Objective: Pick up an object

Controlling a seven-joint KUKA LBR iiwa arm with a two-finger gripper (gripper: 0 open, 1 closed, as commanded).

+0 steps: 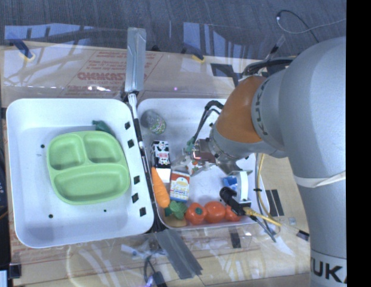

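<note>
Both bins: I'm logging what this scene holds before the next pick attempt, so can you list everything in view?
Left bin: one, white, left half of the bench.
Divided plate: one, light green, three compartments, lying in the left bin.
Dark green item: one, at the plate's far edge; too small to identify.
Right bin: one, white, beside the left bin.
Can: one, grey-green, far left part of the right bin.
Black-and-white carton: one, by the right bin's left wall.
Carrot: one, orange, along that left wall.
Small box: one, white and orange, right of the carrot.
Tomatoes: two, red, near edge of the right bin.
Arm: one, grey with orange band, reaching from the right.
Gripper: one, over the right bin's middle.
</note>
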